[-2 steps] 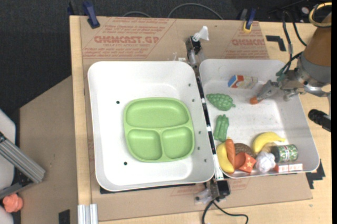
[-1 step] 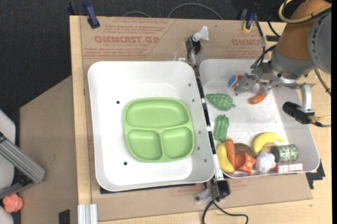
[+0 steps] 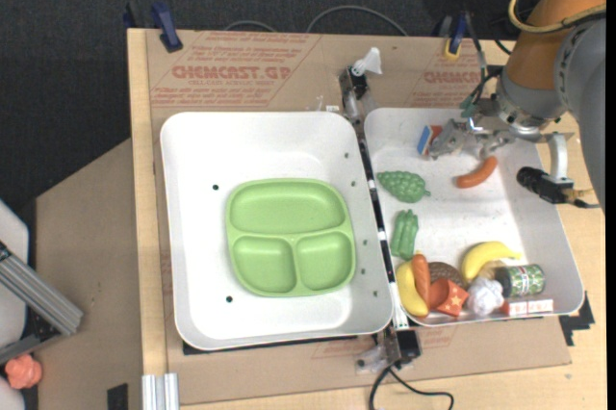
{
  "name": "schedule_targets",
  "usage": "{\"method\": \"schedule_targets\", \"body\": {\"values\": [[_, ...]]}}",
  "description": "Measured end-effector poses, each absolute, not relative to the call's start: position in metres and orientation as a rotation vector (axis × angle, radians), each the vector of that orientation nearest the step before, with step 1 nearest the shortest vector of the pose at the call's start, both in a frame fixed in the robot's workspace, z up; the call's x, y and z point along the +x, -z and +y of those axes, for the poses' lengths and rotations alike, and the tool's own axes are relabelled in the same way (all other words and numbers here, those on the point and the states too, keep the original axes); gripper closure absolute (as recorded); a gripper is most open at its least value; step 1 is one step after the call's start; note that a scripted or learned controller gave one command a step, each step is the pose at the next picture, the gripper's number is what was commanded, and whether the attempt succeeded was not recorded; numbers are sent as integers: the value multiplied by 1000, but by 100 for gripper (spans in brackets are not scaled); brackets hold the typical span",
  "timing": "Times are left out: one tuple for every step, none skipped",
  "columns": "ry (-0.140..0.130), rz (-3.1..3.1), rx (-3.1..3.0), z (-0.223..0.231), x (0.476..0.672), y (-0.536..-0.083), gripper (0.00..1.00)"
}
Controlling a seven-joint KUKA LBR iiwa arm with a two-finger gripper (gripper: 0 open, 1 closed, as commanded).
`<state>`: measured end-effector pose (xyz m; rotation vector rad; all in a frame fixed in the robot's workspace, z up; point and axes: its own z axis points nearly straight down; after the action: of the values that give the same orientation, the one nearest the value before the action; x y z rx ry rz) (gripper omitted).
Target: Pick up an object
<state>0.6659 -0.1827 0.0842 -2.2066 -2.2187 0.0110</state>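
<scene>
I am seeing a small blue object (image 3: 424,140) lying at the back of the right bin (image 3: 539,235), just beside the end effector (image 3: 460,140), which is hanging low over that corner; I cannot tell how it is set. An orange sausage (image 3: 476,172) is lying near it, toward the front. A green grape bunch (image 3: 401,184) and a green pepper (image 3: 404,232) are sitting along the bin's left wall. Bananas (image 3: 489,256), a carrot (image 3: 421,271) and a can (image 3: 525,280) are crowding the front corner. The left bin (image 3: 192,158) on the desk (image 3: 241,71) is holding a green divided tray (image 3: 289,237).
</scene>
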Motion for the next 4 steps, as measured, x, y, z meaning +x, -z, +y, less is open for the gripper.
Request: {"method": "schedule_targets", "body": {"values": [[4, -2212, -2221, -224, 592, -91, 0], [-3, -2228, -2206, -125, 661, -83, 0], [-12, -2213, -2219, -207, 663, -83, 0], [-11, -2222, -2207, -115, 665, -89, 0]]}}
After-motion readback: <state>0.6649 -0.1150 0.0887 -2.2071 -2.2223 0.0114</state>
